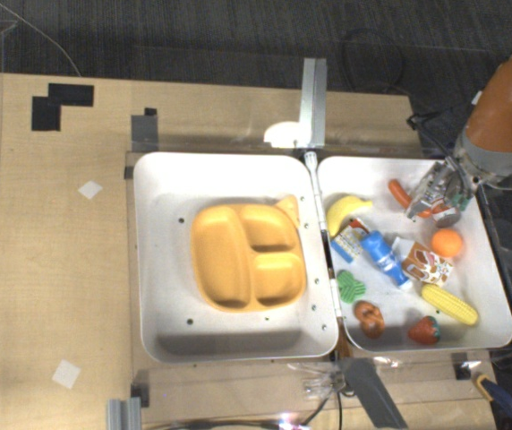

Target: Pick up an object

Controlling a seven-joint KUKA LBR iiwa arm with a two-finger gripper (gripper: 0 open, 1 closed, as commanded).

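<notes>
Camera view: gripper (437, 197) over right bin's (503, 305) far end, just beside sausage (399, 192), above orange (448, 242); can't tell its opening, nothing visibly held. Banana (346, 210), blue bottle (385, 257), corn (449, 304) also there. Left bin (162, 267) holds yellow tray (245, 255).

The gripper (437, 197) is blurred; its fingers cannot be made out. Beside it, the red sausage (400, 192) is partly covered by it.
</notes>
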